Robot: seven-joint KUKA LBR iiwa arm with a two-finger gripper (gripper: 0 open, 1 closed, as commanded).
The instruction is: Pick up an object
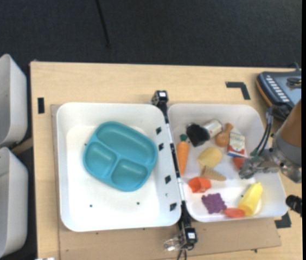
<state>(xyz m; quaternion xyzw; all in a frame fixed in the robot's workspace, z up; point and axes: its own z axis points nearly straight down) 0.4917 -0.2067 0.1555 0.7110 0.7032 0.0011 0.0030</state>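
Note:
The right bin (259, 118) holds several small toy items: an orange carrot (182, 155), a black object (197, 135), a yellow piece (210, 156), a red and white carton (236, 143), a purple grape cluster (214, 202) and a yellow bottle (252, 197). My gripper (247, 169) hangs low over the right side of this bin, just below the carton and above the yellow bottle. The grey arm with its orange band (293, 126) reaches in from the right. Nothing is visibly held.
The left bin (71, 199) contains a teal divided plate (120, 156). A red-orange cup (199, 184), a tan cone (214, 173), a white cup (213, 127) and a brown piece (223, 138) also lie in the right bin. A dark device (279, 88) sits at the bench's back right.

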